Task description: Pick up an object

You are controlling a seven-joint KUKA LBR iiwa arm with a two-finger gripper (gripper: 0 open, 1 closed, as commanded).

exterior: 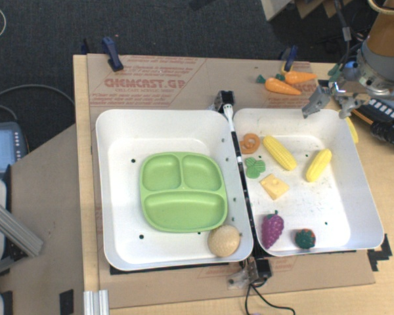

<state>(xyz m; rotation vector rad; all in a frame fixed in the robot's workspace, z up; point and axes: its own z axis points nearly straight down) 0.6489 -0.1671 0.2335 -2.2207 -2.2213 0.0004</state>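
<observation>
My gripper [327,110] hangs over the far edge of the right bin [354,202], its two fingers spread open with nothing between them. Below it in that bin lie two yellow corn cobs [279,153] [318,165]. An orange ring [250,142], a green leafy piece [254,168] and a yellow cheese wedge [274,187] sit near the bin's left wall. Purple grapes [271,228] and a red and green strawberry [305,239] rest at its front edge.
The left bin [118,149] holds a green divided plate [182,191] and a tan ball [223,240] at its front right corner. Two orange carrots [282,85] lie on the cardboard behind the right bin. Blue clamps [111,52] stand at the board's far edge.
</observation>
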